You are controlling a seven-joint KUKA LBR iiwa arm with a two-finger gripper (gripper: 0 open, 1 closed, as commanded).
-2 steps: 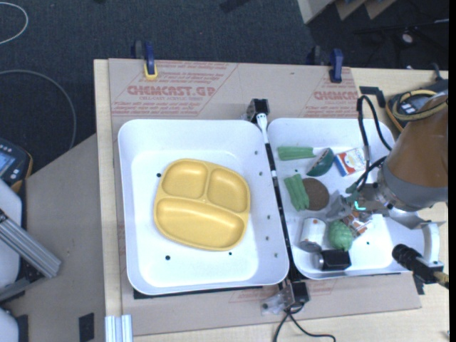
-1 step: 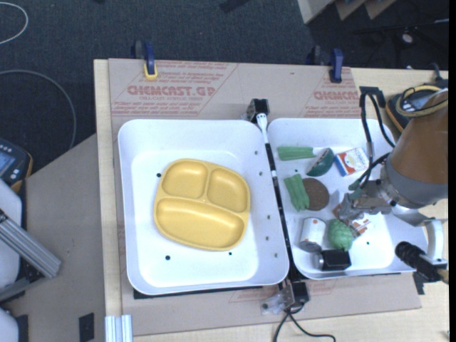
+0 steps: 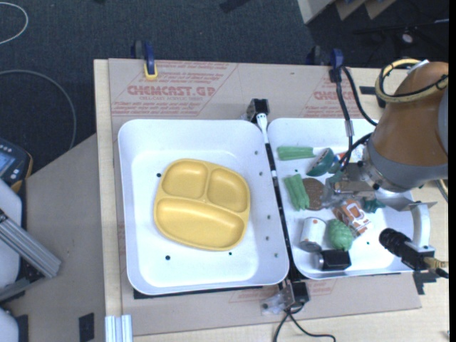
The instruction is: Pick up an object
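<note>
- Fingers: cannot tell whether apart or together; they are lost among the clutter under the wrist
- gripper [image 3: 347, 187] is low over the middle of the right bin [image 3: 399, 262], among the objects; nothing visibly held
- arm [image 3: 410, 137] comes in from the right, with its orange band above the bin's far right part
- right bin holds the pickable things: green flat bar [image 3: 296, 152] at the far side; teal piece [image 3: 324, 162] beside it; green ridged block [image 3: 296, 191] touching brown disc [image 3: 312, 189]; orange-white packet [image 3: 354, 216] just beside the gripper
- near side: white cup [image 3: 311, 230] beside bumpy green ball [image 3: 340, 234]; black box [image 3: 335, 260] near the rim
- left bin [image 3: 135, 191] holds yellow divided plate [image 3: 203, 204], lying flat, roughly central
</note>
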